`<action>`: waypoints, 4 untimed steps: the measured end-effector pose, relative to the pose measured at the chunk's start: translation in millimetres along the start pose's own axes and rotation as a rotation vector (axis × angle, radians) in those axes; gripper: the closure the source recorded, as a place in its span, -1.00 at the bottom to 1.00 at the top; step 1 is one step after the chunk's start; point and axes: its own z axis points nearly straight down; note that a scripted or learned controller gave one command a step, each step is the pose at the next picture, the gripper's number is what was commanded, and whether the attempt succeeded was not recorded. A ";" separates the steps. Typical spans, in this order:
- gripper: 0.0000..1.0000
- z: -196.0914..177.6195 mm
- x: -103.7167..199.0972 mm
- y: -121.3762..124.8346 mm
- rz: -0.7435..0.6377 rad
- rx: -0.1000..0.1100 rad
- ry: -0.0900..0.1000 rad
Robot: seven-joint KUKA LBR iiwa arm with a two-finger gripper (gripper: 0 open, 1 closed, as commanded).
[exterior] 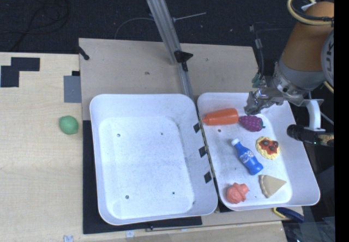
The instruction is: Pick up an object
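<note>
Front of right bin (305, 194): a pink-red lumpy toy (236, 193) and a tan wedge (271, 185) lie side by side at the lower right of the frame.
Middle of right bin: a blue bottle (246, 156) lies tilted; a small pizza toy (267, 147) sits just to its right.
Back of right bin: an orange carrot (220, 117) lies crosswise, a purple grape bunch (251, 122) just beside its right end.
Jaws (254, 106): low over the grapes; open or closed, cannot tell.
Left bin (103, 126): centre of the frame.
Surface (32, 143): a green ball (68, 125) lies at left, well apart from the bins.
</note>
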 end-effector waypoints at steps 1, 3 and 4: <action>1.00 -2.9 55.6 1.6 -0.005 0.003 0.002; 1.00 -4.2 148.5 -19.9 -0.003 0.003 0.000; 1.00 11.8 197.0 -30.1 -0.004 0.005 0.001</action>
